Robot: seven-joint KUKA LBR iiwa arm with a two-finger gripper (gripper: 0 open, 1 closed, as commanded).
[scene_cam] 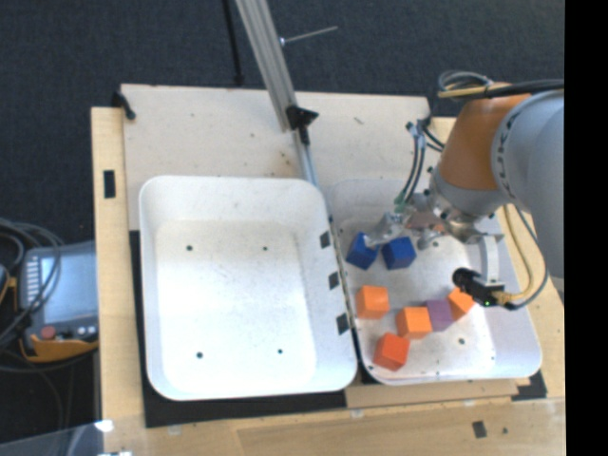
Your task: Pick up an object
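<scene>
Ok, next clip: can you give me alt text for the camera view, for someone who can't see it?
A grey and orange robot arm reaches in from the right, its gripper low over two blue blocks in the right white bin. Nearer the front of that bin lie four orange blocks and a purple block. The left white bin sits beside it.

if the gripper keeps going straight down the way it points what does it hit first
Probably the right-hand blue block, directly under the gripper in the right bin; depth is hard to judge from this slant.
</scene>
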